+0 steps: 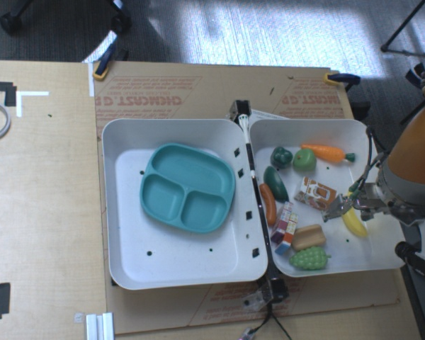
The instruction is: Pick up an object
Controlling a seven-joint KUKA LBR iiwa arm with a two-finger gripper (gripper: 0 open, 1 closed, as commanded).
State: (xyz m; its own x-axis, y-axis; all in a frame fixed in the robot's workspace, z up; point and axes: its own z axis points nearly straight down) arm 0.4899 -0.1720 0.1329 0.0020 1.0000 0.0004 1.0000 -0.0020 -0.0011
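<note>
Jaws: whether spread or pressed together, I cannot tell. Gripper (338, 207) hangs at right of frame beside the banana (353, 222): probably light, smooth, rigid plastic; grip across its middle.

A grey carpeted floor (269, 20) runs across the top, lit by a pale patch of light near the middle. Dark legs of a stand or chair (64, 2) cross the upper left, and thin black tripod legs (411, 27) slant in at the upper right. Below, the light wooden table (35, 211) carries a brown cardboard sheet (184, 91) with reversed red lettering, held by yellow-handled clamps (105, 61) at its far corners.
</note>
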